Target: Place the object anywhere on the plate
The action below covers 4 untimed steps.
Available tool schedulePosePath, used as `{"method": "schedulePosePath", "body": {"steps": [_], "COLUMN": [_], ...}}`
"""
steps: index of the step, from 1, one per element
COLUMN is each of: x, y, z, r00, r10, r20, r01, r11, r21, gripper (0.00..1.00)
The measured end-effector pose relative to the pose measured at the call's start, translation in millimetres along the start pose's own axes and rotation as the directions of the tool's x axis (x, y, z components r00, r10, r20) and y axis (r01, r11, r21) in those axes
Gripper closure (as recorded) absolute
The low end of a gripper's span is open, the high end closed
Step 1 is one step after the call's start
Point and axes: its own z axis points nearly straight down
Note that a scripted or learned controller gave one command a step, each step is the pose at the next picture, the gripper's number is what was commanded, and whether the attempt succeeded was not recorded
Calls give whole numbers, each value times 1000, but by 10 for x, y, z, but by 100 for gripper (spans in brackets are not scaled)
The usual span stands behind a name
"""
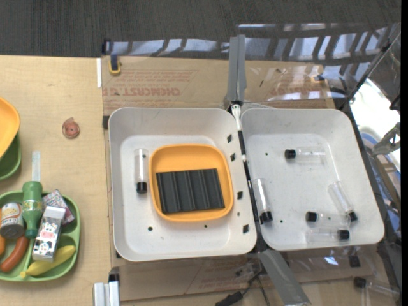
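An orange square plate (189, 153) lies in the middle of the left bin (127, 231). A dark grey ribbed block (192, 190) rests flat on the plate and covers most of its floor. A clear tube with a black cap (140, 169) lies on the bin floor just left of the plate, apart from it. In the right bin (299, 183) several more clear, black-capped tubes are scattered: one near the back (305, 153), one by the left wall (261, 201), and others at the front right (340, 201).
Left of the bins, on the wooden bench, stand a green tray of toy food (38, 238), an orange bowl (6, 132) and a small pink disc (71, 128). Cardboard (159, 88) lies under the bins. A metal frame (306, 37) runs behind the right bin.
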Motion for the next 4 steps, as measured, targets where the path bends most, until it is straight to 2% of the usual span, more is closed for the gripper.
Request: {"method": "schedulePosePath", "body": {"steps": [1,2,3,4], "x": [13,94,94,72], "y": [14,96,100,118], "z": [161,287,664,501], "r00": [961,891,659,684], "r10": [-277,-453,-753,-729], "r20": [1,0,1,0], "r01": [277,453,753,729], "r11": [961,891,659,684], "r21": [0,-1,-2,1], "gripper": [0,0,0,0]}}
